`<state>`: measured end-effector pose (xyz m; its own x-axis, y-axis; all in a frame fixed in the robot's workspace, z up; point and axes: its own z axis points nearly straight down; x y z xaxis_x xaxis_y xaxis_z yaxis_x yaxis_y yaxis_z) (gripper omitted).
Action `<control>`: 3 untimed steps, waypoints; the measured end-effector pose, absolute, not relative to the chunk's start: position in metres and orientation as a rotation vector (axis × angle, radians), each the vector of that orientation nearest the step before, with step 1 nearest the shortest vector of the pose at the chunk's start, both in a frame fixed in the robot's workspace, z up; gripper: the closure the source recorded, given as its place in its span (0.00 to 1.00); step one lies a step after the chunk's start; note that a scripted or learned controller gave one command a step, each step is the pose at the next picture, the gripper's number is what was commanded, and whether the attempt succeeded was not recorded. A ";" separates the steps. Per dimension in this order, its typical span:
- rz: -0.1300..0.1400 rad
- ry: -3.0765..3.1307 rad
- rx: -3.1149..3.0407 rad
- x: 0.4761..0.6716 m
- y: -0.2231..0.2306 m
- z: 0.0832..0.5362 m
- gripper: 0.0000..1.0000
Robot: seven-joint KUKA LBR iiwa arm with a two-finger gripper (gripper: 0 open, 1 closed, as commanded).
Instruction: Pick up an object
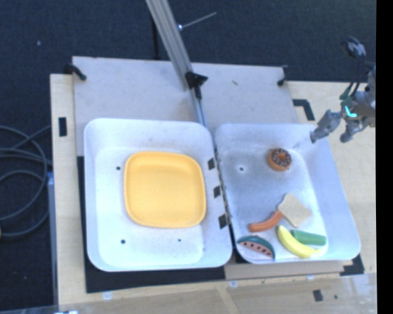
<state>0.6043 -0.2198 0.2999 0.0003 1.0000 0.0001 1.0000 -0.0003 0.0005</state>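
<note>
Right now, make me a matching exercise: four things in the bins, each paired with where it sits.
Things:
1. yellow plate
2. donut
3. watermelon slice
4. banana

Places:
A. alone near the top of the right bin
B. near bottom edge, right bin, just left of the green piece
C. middle of the left bin
D. bottom left corner, right bin

Pairs: 1-C, 2-A, 3-D, 4-B
</note>
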 end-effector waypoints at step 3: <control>-0.003 2.222 2.223 0.603 -0.220 0.214 0.00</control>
